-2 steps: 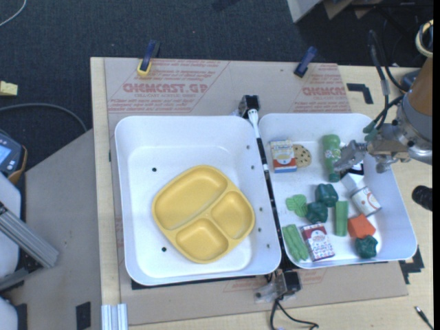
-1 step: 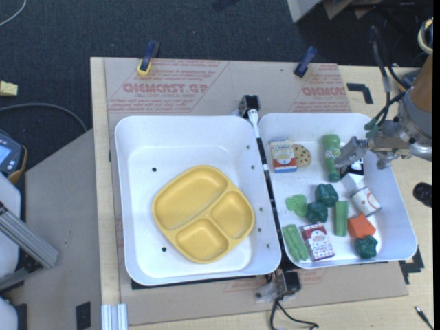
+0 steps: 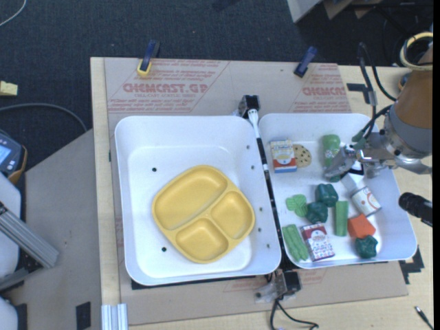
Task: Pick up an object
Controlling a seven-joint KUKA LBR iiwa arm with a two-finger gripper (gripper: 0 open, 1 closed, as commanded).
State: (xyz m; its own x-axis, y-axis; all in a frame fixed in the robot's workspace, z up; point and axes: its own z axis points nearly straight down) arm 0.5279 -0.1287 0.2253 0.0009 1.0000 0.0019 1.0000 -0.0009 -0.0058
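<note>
You have two white bins: the left bin (image 3: 130, 184) holds one yellow divided plate (image 3: 203, 213); the right bin (image 3: 405, 243) holds roughly ten small toys, among them one cookie box (image 3: 282, 155), one red card box (image 3: 317, 243), one orange block (image 3: 361, 226) and several green pieces (image 3: 326, 194). The end effector (image 3: 342, 162) hangs over that bin's upper part; its state you cannot tell. The bench (image 3: 206, 88) is brown board, clamped, above dark carpet (image 3: 69, 19).
</note>
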